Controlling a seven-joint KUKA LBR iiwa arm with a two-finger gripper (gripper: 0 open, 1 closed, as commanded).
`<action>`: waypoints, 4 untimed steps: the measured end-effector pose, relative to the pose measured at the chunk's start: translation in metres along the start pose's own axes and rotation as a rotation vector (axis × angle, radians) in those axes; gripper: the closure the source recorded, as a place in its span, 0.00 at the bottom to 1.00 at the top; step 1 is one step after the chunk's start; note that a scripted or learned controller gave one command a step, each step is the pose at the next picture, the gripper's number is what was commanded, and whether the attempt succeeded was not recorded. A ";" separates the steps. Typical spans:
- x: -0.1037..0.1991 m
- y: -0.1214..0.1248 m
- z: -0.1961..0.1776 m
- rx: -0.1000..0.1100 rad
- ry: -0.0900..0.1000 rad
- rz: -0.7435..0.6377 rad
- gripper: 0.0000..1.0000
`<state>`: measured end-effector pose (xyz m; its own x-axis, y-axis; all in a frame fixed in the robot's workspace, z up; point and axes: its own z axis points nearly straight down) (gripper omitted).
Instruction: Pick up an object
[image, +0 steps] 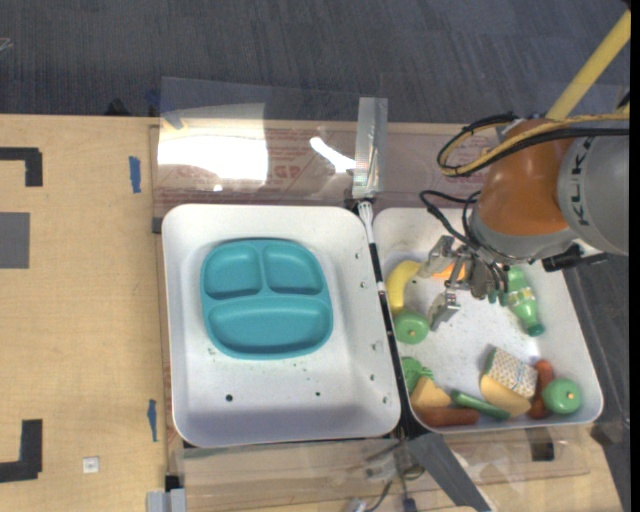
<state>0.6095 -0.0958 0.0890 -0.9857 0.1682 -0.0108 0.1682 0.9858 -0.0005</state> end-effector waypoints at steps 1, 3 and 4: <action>0.018 -0.045 0.000 0.000 0.000 -0.012 0.00; 0.025 -0.067 0.000 0.000 -0.003 -0.141 0.00; -0.057 0.010 0.001 -0.003 0.006 -0.354 0.00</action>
<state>0.6671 -0.0959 0.0884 -0.9829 -0.1840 -0.0050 -0.1840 0.9829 -0.0001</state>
